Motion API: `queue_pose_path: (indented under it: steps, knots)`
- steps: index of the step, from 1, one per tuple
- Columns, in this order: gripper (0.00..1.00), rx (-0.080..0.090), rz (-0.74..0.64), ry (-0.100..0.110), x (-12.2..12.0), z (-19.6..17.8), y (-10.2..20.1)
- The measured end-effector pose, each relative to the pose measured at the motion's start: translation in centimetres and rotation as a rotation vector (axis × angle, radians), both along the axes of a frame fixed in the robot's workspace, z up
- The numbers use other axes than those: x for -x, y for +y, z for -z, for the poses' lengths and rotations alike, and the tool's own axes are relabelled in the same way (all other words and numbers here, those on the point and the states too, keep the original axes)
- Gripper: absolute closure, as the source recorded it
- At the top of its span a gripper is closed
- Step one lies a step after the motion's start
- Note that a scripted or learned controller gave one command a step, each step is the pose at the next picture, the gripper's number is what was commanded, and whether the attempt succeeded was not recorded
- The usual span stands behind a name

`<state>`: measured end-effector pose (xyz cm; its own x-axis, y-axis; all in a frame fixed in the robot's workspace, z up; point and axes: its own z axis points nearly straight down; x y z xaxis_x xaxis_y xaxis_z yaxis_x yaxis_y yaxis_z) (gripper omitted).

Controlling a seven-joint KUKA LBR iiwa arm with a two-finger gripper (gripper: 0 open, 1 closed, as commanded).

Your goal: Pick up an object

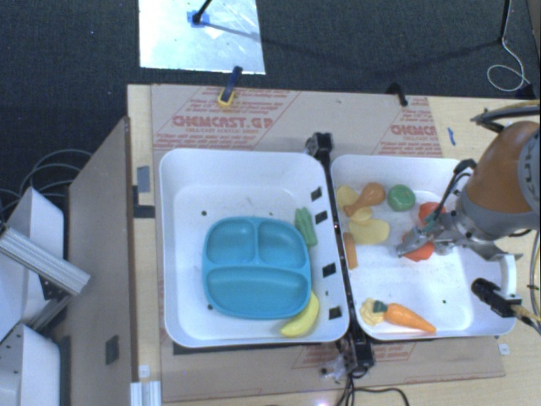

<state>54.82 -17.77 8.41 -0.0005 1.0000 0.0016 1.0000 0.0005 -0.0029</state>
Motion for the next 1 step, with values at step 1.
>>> queue_pose_path:
  steps: [1]
  knots:
    - [1.0,0.002,-0.002,-0.007,-0.34,-1.14,-0.09]
